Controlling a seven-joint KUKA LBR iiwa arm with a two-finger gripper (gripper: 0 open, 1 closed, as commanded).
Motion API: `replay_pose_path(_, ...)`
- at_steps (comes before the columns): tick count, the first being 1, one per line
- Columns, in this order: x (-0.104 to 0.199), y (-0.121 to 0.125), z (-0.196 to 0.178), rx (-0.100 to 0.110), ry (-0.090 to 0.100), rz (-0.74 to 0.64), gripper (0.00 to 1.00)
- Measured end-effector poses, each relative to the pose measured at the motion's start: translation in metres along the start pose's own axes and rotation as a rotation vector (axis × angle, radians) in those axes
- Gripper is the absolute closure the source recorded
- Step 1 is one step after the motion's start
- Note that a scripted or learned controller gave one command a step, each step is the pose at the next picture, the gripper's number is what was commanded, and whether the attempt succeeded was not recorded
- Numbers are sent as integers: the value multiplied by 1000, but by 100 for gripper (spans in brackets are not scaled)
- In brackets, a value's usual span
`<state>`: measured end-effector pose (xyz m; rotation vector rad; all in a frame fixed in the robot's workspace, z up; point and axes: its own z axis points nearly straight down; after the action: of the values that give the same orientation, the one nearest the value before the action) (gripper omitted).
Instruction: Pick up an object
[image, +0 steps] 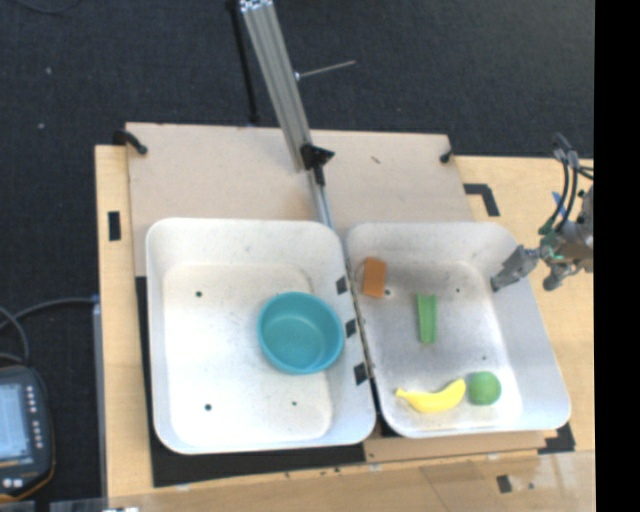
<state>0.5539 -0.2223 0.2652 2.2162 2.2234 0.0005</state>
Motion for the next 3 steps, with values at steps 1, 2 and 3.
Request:
replay_pose_path(1,0,0,0,0,0,0,0)
replay_pose_path(2,9,2,55,5,1,-1,0)
replay_pose_path(3,11,10,101,5,0,0,0)
